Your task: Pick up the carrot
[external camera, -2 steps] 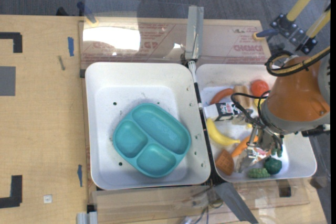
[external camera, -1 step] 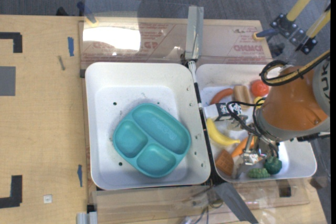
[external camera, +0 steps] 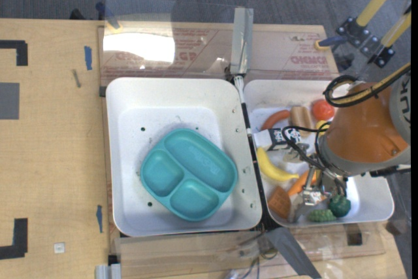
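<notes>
- The right bin (external camera: 382, 206) is crowded: a banana (external camera: 274, 166) lies near its left wall, a hot dog (external camera: 300, 116) and a tomato (external camera: 322, 109) sit toward the far wall, and broccoli (external camera: 330, 209) rests by the near rim.
- The arm's orange band (external camera: 359, 134) covers much of that bin's right half, so little open floor shows there.
- The left bin (external camera: 130, 108) has bare white floor round a teal divided plate (external camera: 188, 173) (set toward the near side).
- The carrot (external camera: 299, 182) lies in the right bin, between the banana and the hand (external camera: 313, 196), just beside both.
- Its long axis runs at a slant, from near-left up to far-right; I cannot tell which end is the tip.
- It is slim and bright orange, partly hidden by cables and the hand.
- The hand hangs low over the near part of the right bin; I cannot tell how far it is open, or whether it has hold of anything.
</notes>
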